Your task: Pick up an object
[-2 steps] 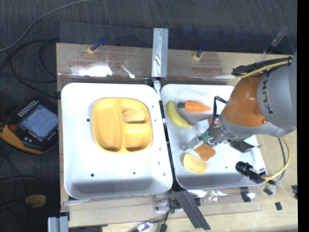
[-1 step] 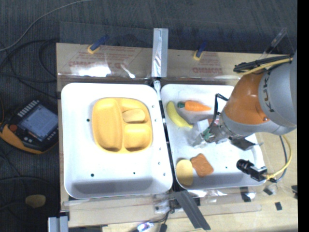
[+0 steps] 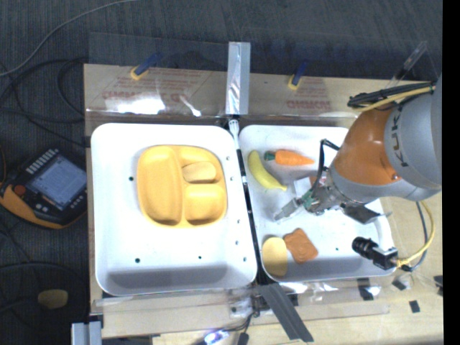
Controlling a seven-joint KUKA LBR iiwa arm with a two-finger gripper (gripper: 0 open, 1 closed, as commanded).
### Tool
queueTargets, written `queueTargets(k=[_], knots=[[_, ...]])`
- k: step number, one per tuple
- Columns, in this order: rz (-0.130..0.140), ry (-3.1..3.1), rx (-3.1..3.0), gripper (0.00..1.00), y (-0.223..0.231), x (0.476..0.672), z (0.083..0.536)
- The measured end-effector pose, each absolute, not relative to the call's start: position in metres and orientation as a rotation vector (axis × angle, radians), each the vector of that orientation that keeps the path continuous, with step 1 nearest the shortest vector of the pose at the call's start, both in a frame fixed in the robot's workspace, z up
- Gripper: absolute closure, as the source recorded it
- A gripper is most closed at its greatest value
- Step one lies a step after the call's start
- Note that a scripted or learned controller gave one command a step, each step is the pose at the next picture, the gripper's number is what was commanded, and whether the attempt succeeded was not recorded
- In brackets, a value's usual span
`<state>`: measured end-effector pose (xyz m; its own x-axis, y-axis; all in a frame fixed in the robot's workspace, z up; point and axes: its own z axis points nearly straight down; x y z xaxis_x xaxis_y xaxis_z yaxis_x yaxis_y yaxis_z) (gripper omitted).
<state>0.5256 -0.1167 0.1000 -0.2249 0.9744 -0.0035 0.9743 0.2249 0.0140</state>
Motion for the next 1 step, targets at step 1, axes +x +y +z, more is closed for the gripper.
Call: queueTargets(k=[1], knots=[[0.016, 2.452, 1.949, 1.0, -0.1154, 0.5258, 0.1082]])
